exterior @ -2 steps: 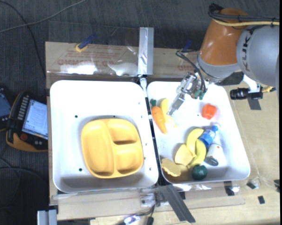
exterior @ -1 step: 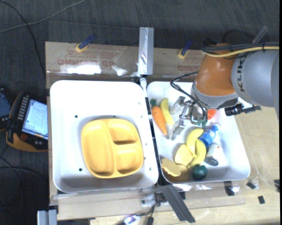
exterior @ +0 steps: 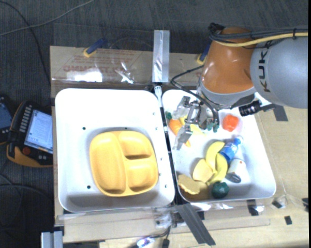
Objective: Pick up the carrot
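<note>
The carrot point(exterior: 174, 126) is a small orange piece with a green top, lying at the left wall of the right bin point(exterior: 258, 138), near its back. My gripper point(exterior: 187, 122) hangs low over that spot, right beside the carrot and partly covering it. The grey arm with its orange band reaches in from the upper right. Whether the carrot is in the gripper's grasp is unclear from this angle.
In the right bin lie an orange-red round fruit point(exterior: 230, 122), a banana point(exterior: 217, 156), a blue and white bottle point(exterior: 233, 158), a green ball point(exterior: 220, 190) and pale bread-like pieces point(exterior: 192, 182). The left bin point(exterior: 72, 107) holds a yellow divided plate point(exterior: 124, 161).
</note>
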### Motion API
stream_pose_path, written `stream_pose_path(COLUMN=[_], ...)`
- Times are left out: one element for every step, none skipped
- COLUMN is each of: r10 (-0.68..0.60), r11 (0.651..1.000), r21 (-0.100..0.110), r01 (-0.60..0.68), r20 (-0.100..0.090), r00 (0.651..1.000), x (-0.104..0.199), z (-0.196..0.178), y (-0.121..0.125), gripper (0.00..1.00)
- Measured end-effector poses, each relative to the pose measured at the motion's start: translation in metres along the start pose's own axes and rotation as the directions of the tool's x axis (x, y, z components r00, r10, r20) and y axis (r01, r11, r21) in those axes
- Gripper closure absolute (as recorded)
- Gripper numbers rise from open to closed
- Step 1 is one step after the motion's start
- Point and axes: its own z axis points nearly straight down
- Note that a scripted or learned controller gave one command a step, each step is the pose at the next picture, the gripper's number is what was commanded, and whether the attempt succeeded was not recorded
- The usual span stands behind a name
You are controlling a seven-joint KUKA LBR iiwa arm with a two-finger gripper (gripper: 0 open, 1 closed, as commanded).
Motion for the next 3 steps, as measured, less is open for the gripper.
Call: stream_pose_path(r10=[0.517,0.551,0.662], r11=[0.856,0.835,0.749], r21=[0.004,0.002,0.004], r01=[-0.517,-0.551,-0.662], r20=[0.000,-0.003,-0.003], r00=[0.856,0.835,0.749], x=[0.008,0.026,0.026], z=[0.000,0.001,0.001], y=[-0.042,-0.028,-0.013], gripper=[0.00,0.00,0.00])
